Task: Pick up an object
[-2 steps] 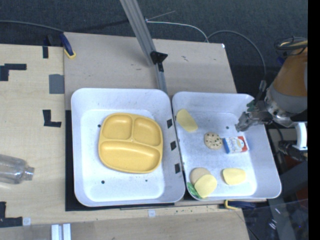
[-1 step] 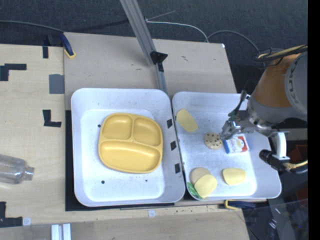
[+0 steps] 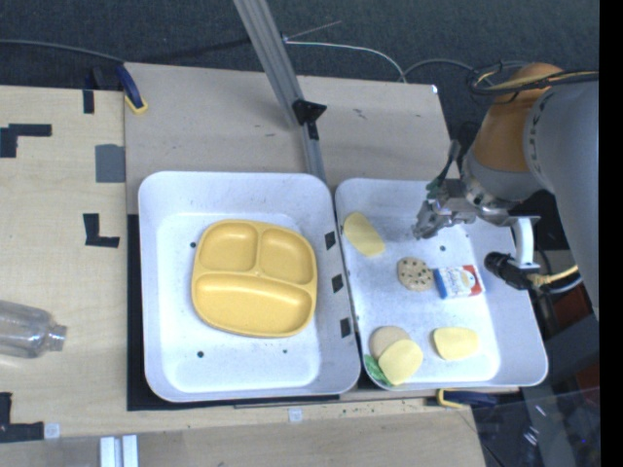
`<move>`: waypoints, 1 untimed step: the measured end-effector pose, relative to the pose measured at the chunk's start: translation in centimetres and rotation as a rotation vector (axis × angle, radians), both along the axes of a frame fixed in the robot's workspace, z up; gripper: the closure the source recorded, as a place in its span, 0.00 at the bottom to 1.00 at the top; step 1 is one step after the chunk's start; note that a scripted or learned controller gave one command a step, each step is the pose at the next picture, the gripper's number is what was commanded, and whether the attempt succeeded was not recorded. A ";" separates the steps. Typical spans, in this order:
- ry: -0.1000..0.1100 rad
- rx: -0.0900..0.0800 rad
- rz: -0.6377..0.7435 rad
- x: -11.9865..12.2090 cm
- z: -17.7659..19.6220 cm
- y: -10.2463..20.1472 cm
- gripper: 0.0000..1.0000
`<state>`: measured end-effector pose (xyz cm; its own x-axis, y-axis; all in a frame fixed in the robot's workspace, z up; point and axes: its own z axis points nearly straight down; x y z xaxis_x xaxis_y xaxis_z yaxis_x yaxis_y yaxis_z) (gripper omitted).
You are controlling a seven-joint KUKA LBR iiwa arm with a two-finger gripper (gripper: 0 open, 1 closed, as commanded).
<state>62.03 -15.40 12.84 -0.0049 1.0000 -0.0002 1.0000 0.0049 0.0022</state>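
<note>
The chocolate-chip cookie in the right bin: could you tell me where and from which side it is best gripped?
The cookie lies flat and apart from the small carton beside it. I would come straight down from above and close the fingers across its round edge, on the near and far sides, since the carton crowds its right side. The gripper hangs just above and beyond it.

clear bottle (image 3: pixel 27 331) at bench's left edge, metal pole (image 3: pixel 273 52)

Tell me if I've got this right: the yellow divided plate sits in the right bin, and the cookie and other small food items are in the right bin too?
Not quite. The camera view shows the yellow divided plate in the left bin. The cookie and other small items are indeed in the right bin.
</note>
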 end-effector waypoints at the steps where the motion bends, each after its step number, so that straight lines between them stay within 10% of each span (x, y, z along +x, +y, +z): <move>1: 0.001 0.002 0.002 0.4 2.4 5.1 1.00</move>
<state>62.45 -10.33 15.25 -0.0066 1.0000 0.0019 1.0000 0.0066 0.0013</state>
